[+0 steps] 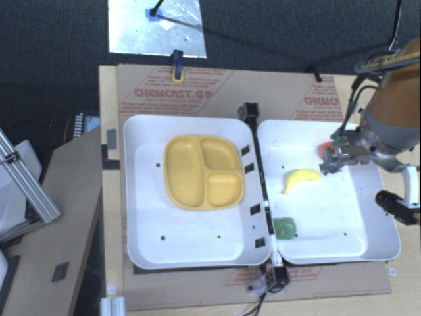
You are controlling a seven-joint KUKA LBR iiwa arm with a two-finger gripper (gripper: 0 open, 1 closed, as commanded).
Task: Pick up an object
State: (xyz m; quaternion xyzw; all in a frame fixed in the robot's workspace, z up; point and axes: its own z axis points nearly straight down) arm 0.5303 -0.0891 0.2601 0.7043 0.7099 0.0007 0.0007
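Claw (333, 157) over the right bin, near the banana (301, 179).
You can't tell its opening; centre it before descending.

Both bins, left (141, 196) and right (368, 236), are seen as smooth white plastic, slightly glossy. Divided yellow plate (202, 172): matt plastic look. Banana (300, 178) and green block (285, 227): smooth, plastic-like finish. Surface (217, 91) is covered with printed brown cardboard, matt. A brushed metal sheet (156, 18) is noted beyond it, on dark rough carpet (52, 45). Tool (337, 153): grey metal.
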